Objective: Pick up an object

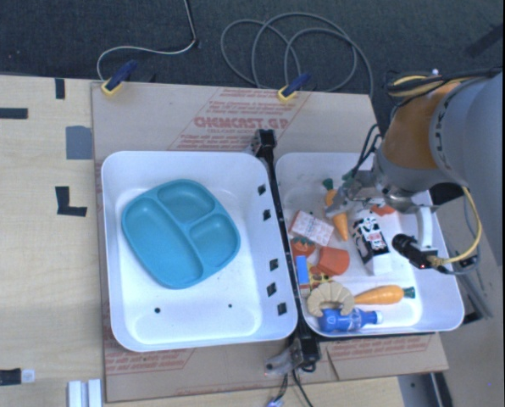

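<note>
The right bin (435, 308) holds several small objects. Among them are a long orange carrot (378, 295), a blue bottle (347, 319), a tan ridged shell shape (329, 295), a red-orange lump (330, 261), a white packet (310, 226), a small orange cone (341, 225) and a black-and-white figure (372, 236). My gripper (350, 195) is low over the bin's upper middle, right beside the small orange pieces (330, 197). The grey wrist with its orange band (412, 134) covers the bin's upper right part.
The left bin (142, 316) bears a blue divided plate (180, 231). A black divider (274, 227) runs between the bins. Cables (286, 53) loop on the dark floor behind the bench. A black cable (468, 227) hangs from the arm over the right bin's edge.
</note>
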Tool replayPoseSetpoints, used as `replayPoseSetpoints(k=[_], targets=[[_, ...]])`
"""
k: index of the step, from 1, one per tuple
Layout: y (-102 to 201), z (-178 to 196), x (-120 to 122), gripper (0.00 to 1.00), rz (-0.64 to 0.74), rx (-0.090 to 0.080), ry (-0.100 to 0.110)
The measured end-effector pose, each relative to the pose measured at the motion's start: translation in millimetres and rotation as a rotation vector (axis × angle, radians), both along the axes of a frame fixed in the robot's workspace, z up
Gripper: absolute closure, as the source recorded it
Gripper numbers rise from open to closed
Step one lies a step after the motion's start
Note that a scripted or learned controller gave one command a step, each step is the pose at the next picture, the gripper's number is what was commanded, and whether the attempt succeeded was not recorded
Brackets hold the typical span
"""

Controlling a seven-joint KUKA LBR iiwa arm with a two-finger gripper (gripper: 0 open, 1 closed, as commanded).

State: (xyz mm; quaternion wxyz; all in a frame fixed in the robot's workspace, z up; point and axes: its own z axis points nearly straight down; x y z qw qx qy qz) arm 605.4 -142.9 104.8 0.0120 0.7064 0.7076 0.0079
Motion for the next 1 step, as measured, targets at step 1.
replayPoseSetpoints(k=[1], targets=[[85.5, 79.9, -12.3, 1.00, 0.001, 0.007, 0.027]])
